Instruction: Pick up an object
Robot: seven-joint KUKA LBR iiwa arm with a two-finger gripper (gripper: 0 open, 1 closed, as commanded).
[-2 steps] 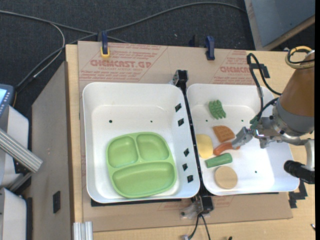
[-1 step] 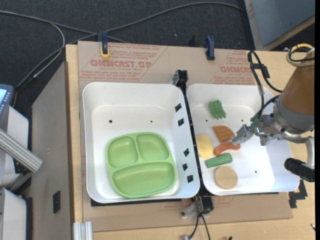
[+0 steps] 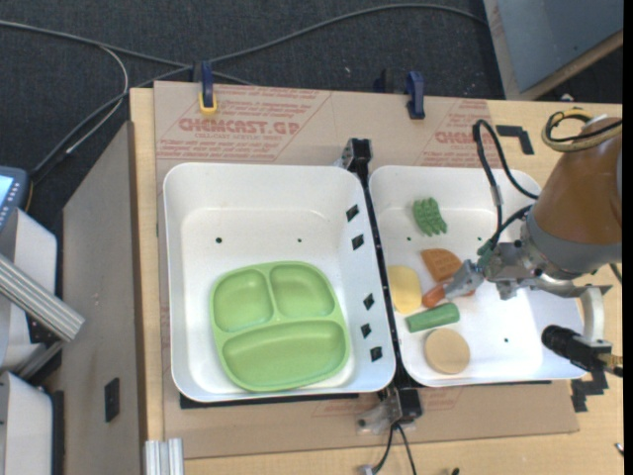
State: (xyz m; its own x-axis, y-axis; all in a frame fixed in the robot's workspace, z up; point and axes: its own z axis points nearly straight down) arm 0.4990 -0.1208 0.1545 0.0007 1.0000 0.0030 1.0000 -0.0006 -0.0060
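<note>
So, left to right we log 2 white bins on the bench. Left bin (image 3: 188,265) holds 1 green divided plate (image 3: 280,323) with 3 compartments, lying flat toward the near side, nothing on it that we can see.

Right bin (image 3: 514,349) holds the pickable stuff, all clustered on its left half: a green bumpy piece (image 3: 428,216) toward the far side, a yellow piece (image 3: 404,287) just beside the divider wall, an orange-brown piece (image 3: 441,261) next to it, a small red-orange bit (image 3: 434,296) under that, a green stick (image 3: 432,317) lying roughly crosswise, and a tan round disc (image 3: 447,350) nearest the front.

Gripper (image 3: 463,283) comes in from the right, low over the bin, tip just beside the orange-brown piece and the red-orange bit, maybe touching. We cannot tell if the jaws are open or closed; the fingers are too dark and small against the clutter. Nothing visibly sits between them.

Step, as we judge it: reach/approach onto the cluster, grasp not confirmed. Next move calls for closing on 1 item, likely the red-orange bit or the orange-brown piece, then lifting straight up. Risk: neighbours are packed tight, so the fingers could nudge the yellow piece or the green stick and slip off.
</note>
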